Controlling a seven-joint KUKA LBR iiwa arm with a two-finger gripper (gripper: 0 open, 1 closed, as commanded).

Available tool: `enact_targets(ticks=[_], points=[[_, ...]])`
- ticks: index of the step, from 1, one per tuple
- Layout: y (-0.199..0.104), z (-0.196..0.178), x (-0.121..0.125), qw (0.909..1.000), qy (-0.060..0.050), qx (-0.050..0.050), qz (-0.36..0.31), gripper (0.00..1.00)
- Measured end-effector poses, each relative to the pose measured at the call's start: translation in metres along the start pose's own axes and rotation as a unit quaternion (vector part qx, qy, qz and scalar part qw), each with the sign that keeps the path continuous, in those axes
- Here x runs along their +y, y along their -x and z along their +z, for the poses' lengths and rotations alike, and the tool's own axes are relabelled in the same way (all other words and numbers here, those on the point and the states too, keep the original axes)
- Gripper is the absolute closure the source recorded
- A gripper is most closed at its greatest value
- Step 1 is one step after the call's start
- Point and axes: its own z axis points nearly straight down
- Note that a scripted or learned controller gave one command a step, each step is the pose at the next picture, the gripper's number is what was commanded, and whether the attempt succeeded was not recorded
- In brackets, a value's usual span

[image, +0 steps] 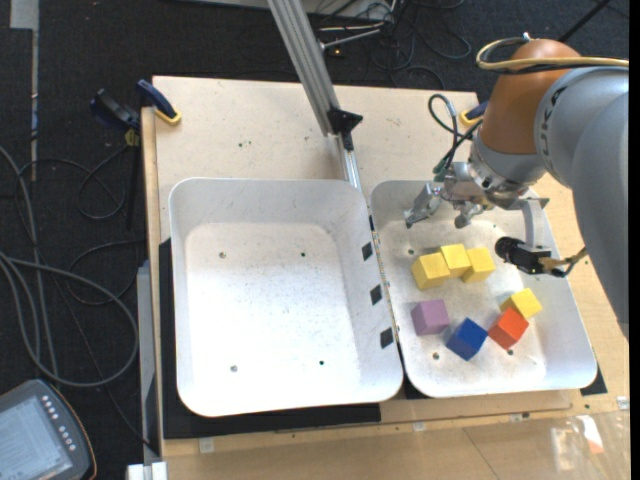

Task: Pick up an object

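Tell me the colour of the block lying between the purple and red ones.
Blue: the small blue cube shows best in the camera view.

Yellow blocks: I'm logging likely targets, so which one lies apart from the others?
The yellow block at the right bin's right side, beside the red block. The other three yellow blocks sit together in a row below the gripper.

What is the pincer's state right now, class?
Pincer: open, holding nothing, above the right bin, just behind the row of yellow blocks.
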Motion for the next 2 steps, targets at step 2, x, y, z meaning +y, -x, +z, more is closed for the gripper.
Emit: enact_targets(ticks=[2], points=[[0.000,-0.059,0.006,1.0000,0.006,-0.001,0.000,1.00]])
